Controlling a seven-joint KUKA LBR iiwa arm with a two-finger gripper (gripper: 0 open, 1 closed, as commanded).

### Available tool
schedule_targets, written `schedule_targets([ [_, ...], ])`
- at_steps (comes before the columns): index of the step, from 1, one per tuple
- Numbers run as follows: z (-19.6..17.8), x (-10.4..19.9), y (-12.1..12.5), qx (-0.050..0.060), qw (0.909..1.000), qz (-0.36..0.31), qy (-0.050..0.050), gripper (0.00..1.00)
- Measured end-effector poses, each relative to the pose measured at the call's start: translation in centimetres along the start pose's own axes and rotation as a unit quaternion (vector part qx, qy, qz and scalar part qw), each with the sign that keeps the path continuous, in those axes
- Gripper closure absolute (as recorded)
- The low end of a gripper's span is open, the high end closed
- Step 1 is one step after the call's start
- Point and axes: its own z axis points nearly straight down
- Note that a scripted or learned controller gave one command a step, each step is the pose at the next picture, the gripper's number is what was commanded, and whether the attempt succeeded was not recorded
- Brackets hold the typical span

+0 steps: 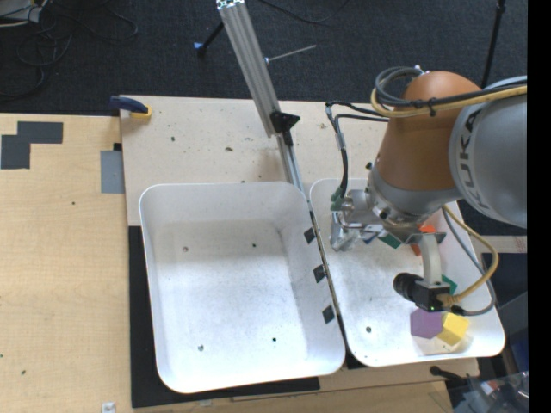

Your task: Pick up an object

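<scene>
Two bins sit side by side on the bench (198,144), the left bin (172,231) beside the right bin (482,338), where two blocks (426,323) touch in the near corner, under the arm (439,144).

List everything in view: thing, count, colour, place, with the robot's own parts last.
Left bin: one, white, centre of the bench.
Right bin: one, white, beside the left bin, under the arm.
Purple block: one, purple, near corner of the right bin.
Yellow block: one, yellow, touching the purple block.
Green and orange items: small, largely hidden below the wrist in the right bin; count unclear.
Metal rail: one, silver, slanting from the bins' divide to the floor behind.
Clamp: one, blue and yellow, bench's far left corner.
Arm: one, grey with orange band, from the right.
Gripper: one, metal, over the right bin's far part.
</scene>
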Motion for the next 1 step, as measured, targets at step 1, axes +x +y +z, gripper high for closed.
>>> schedule_targets([
  [1,1.44,4.63,-2.43,0.001,1.0,0.0,0.0,1.0],
])
